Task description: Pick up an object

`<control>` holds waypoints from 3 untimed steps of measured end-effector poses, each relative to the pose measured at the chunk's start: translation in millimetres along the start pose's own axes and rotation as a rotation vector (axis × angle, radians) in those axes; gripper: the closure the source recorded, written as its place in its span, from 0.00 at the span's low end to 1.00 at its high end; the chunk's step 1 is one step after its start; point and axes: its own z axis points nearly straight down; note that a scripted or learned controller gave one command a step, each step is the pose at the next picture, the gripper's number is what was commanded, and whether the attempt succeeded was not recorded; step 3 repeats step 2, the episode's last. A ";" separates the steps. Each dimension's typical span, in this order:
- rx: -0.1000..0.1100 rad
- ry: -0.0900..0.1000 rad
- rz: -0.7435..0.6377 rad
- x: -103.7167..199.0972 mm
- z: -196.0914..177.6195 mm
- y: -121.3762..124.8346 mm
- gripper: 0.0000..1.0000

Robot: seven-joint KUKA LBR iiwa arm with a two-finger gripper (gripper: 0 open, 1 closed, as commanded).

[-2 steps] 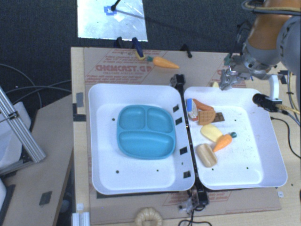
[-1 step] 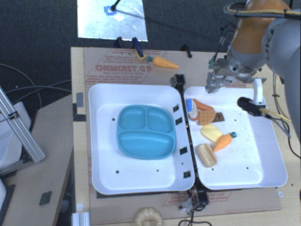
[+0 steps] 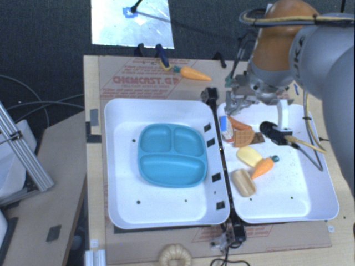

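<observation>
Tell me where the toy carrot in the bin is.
The toy carrot lies in the right bin, between the yellow piece and tan piece.

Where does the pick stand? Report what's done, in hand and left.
Done: the arm has reached over the right bin, its pincer low at the far-left corner by the waffle piece. In hand: nothing visibly lifted; the pincer's grip can't be read. Left: closing on an item and raising it. The toy carrot, yellow piece and bread roll lie untouched.
</observation>
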 end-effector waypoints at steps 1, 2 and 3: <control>0.001 0.000 0.001 51.4 -0.6 -15.6 1.00; -0.001 0.001 -0.001 98.0 -0.5 -12.9 1.00; -0.001 0.001 -0.001 98.0 -0.5 -12.9 1.00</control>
